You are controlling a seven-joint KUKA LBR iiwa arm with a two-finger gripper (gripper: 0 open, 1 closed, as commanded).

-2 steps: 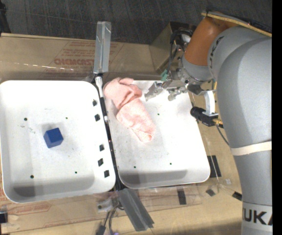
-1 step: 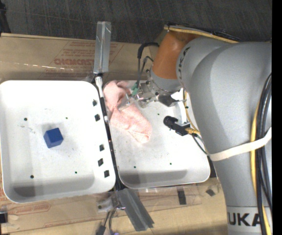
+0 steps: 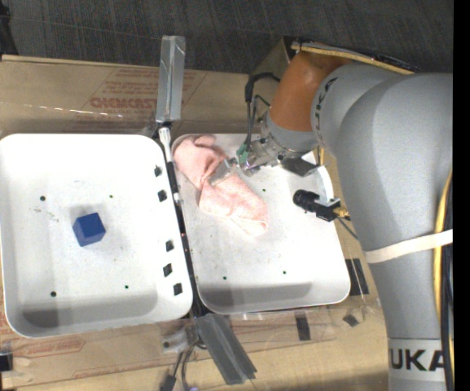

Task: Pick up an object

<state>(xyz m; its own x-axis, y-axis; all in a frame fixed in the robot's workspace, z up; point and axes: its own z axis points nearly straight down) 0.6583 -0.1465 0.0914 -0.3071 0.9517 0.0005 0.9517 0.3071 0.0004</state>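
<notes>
Gripper down at the pink cloth in the right bin; grasp unconfirmed.

Arm (image 3: 381,153) enters from the right of the frame, orange band toward upper centre. Gripper (image 3: 247,160) sits low in the upper part of the right bin (image 3: 300,287), touching or just over the upper right edge of the crumpled pink cloth (image 3: 222,187). Cannot tell how far the jaws are open, or whether cloth lies between them. Cloth lies in the bin's upper left, near the divider. Blue cube (image 3: 89,228) rests in the left bin (image 3: 23,316), centre-left of frame.
</notes>
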